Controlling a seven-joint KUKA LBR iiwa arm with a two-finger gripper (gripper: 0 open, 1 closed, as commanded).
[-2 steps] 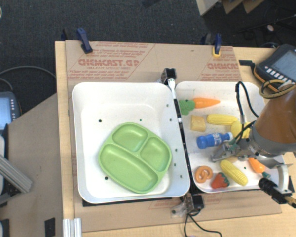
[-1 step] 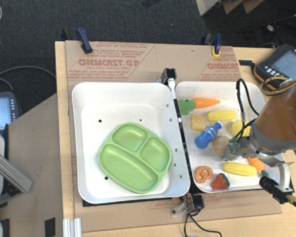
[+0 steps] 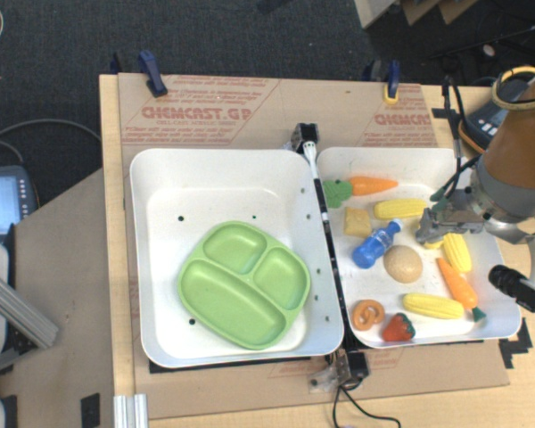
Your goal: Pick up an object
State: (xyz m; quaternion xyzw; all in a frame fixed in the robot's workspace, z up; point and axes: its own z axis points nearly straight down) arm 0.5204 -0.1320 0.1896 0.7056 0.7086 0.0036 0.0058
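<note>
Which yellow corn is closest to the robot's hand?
The corn lying just below the hand, beside the carrot. The other two sit farther off: one near the bin's top, one near its bottom edge.

Brown paper-covered bench [image 3: 250, 105] w/ two shallow white plastic bins: left bin [image 3: 152, 239], right bin [image 3: 428, 160], touching.

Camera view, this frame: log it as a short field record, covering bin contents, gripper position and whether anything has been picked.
left bin: green divided plate
right bin: two carrots, three corn cobs, blue bottle, beige ball, pretzel, strawberry, tan block
gripper: low over the right bin, between the top corn cob and another corn cob
picked: nothing visibly lifted
</note>
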